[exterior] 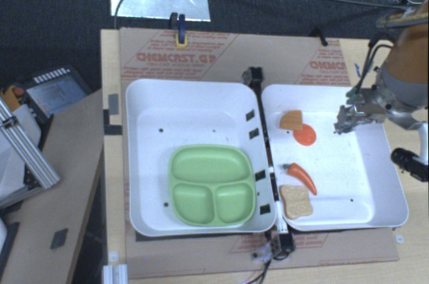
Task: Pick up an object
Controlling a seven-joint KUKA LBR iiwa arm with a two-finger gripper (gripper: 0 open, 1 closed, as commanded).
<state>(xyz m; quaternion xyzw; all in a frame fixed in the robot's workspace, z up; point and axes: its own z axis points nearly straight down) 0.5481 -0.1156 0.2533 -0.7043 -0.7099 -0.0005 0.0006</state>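
Note:
The right bin (375, 209) holds several small toy foods. A tan bread-like piece (291, 120) lies near the bin's back left, with a round orange-red slice (305, 136) touching its front right. A red-orange pepper with a green stem (300, 175) lies lower down, and a toast slice (295, 201) sits in the front left corner. My gripper (346, 120) hangs over the bin's back right part, to the right of the orange-red slice and apart from it. Nothing shows between its fingertips.
The left bin (144, 115) holds a green three-compartment plate (211, 183). A black divider clamp (256, 78) sits between the bins. A yellow clamp (181, 35) and cables lie behind, and grey equipment (40, 115) stands at the left.

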